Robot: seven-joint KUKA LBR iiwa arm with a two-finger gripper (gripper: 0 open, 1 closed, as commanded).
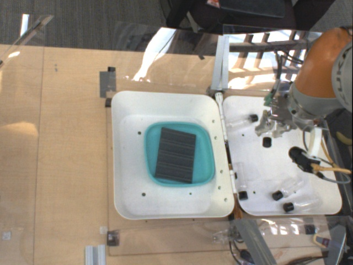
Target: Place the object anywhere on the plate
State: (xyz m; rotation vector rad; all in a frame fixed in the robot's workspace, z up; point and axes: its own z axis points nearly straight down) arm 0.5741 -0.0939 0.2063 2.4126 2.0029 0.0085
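Dark ribbed block, rectangular and flat, sits right in the middle of the teal plate, which is squarish with rounded corners, inside the left white bin. Both bins rest on a light wood tabletop with grey carpet beyond. Over the right bin, the pincer hangs near small black-capped bits; can't tell its grip, too blurry.

You see even, bright lighting; window glare streaks the bench top, and the picture looks slightly soft
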